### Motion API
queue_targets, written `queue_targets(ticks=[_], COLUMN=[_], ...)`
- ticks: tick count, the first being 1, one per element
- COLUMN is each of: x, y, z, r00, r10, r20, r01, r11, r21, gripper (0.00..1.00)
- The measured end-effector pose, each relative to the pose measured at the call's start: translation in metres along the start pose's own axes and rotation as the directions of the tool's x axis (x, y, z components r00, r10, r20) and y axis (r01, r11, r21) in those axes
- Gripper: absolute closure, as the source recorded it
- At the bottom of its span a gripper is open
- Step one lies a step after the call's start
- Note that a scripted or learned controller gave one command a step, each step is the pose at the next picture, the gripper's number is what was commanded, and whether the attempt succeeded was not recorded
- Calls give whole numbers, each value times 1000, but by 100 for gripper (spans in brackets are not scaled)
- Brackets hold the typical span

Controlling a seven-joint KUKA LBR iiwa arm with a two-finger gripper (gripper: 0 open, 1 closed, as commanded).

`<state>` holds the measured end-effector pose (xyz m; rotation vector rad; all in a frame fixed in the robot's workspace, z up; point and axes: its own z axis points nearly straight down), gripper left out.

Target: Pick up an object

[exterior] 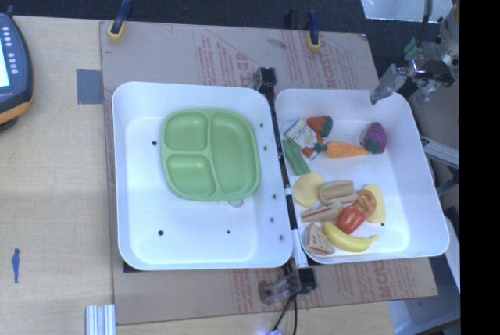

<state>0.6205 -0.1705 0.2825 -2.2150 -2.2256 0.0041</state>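
Note:
The right bin holds a pile of toy food: an orange carrot, a purple piece, a red and green strawberry, a yellow banana, a red pepper and a tan bun. My gripper hangs over the bin's far right corner, above and to the right of the purple piece. Its fingers are spread apart with nothing between them; the left finger points down at the bin's rim.
The left bin bears a green divided plate. A small carton and a green stick lie by the divider between the bins. A handheld pendant rests at the bench's left edge. Clamps hold the cardboard at the back.

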Motion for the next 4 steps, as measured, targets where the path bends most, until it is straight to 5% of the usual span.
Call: queue_targets(ticks=[1, 2, 3, 4], x=[-43, -41, -42, 11], y=[2, 32, 32, 38], z=[155, 193, 179, 119], r00=[1000, 1000, 1000, 1000], r10=[1, -3, -4, -3], r20=[0, 1, 2, 0], r01=[-1, 3, 4, 3], r11=[1000, 1000, 1000, 1000], r21=[8, 1, 0, -7], gripper=[0, 0, 100, 100])
